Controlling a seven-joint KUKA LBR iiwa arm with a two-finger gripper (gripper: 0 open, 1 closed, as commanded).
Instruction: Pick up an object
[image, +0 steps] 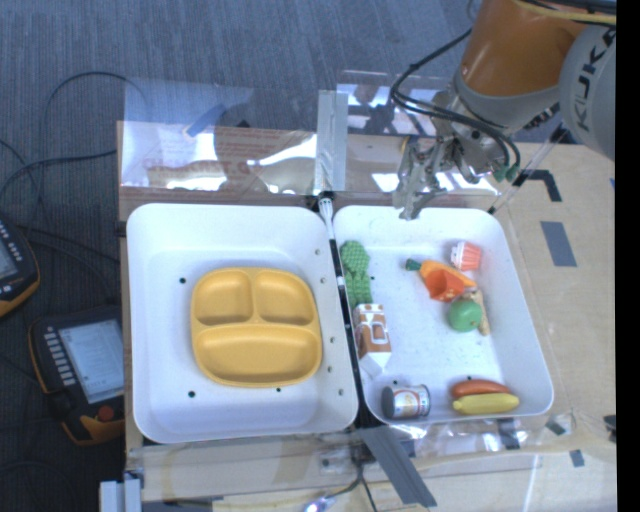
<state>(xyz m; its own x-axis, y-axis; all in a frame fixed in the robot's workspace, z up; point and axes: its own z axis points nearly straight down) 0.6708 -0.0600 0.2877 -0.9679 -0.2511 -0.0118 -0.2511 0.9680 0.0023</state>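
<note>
Over the far edge of the right-hand shallow white bin, near its far-left corner, I see the two-finger gripper hanging from the grey arm with its orange band. I can make out metal fingers pointing down toward the rim, but I cannot tell whether they are spread or closed, and I see nothing between them.

I count two bins. The left-hand white bin carries one yellow plastic plate with three compartments, sitting about mid-bin.

In the right bin I count these, one of each. A green knobbly toy corn cob lies against the left wall, its long axis running from far edge to near edge. Just nearer along the same wall lies a small brown and white carton, with the same long axis. A silver can lies on its side at the near edge, axis across the bin. A red and yellow elongated toy rests in the near-right corner, long axis parallel to the near edge. An orange carrot-shaped toy points toward the left wall, just beside a green round fruit. A small red and white piece sits toward the far-right part.

All of these lie nearer than the gripper; the corn cob and the carrot are closest to it, still apart from it.
</note>
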